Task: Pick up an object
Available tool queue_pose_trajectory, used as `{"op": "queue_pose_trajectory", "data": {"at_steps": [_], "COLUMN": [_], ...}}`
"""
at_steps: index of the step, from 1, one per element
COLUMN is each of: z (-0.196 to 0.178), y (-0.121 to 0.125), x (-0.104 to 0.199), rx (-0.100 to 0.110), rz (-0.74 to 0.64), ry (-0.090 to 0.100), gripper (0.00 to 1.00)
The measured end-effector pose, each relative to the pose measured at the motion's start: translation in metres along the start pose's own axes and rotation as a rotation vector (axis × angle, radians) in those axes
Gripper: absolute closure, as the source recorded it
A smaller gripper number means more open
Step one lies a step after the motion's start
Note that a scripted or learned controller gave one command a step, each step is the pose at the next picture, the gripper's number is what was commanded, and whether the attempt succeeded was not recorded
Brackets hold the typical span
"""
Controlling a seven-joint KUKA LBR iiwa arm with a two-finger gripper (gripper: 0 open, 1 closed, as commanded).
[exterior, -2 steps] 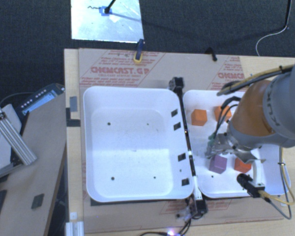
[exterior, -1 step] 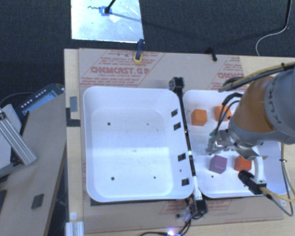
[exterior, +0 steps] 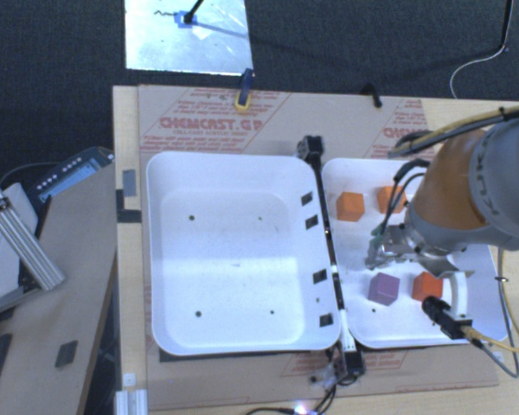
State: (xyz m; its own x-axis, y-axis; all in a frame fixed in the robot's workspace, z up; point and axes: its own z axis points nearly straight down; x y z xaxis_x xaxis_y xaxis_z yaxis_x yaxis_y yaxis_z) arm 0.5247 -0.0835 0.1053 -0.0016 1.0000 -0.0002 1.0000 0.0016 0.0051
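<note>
My gripper (exterior: 381, 252) hangs low over the right bin (exterior: 356, 327), near its middle. Just below it lies a purple cube (exterior: 383, 289), apart from the gripper. An orange-red block (exterior: 427, 285) sits to the right of the purple cube, partly under the wrist. An orange cube (exterior: 350, 206) rests toward the bin's back left. A second orange piece (exterior: 387, 199) shows beside it, half hidden by the arm's cables. Nothing shows between the gripper's tips.
The left bin (exterior: 169, 258) lies beside the right one, with black clips (exterior: 318, 249) along the shared rim. The arm's orange band (exterior: 450, 180) and grey body cover the right bin's far right. A yellow clamp (exterior: 243, 100) stands at the bench's back edge.
</note>
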Motion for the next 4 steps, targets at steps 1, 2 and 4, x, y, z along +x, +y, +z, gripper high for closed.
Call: {"op": "queue_pose_trajectory", "data": {"at_steps": [1,2,4], "z": [-0.010,-0.010,0.020], "y": [0.001,0.001,0.112], "x": [0.000,0.000,0.001], "rx": [-0.002,-0.002,0.006], "rz": [-0.001,0.000,-0.003], "ry": [0.000,0.000,0.004], "gripper": [1.00,0.00,0.00]}}
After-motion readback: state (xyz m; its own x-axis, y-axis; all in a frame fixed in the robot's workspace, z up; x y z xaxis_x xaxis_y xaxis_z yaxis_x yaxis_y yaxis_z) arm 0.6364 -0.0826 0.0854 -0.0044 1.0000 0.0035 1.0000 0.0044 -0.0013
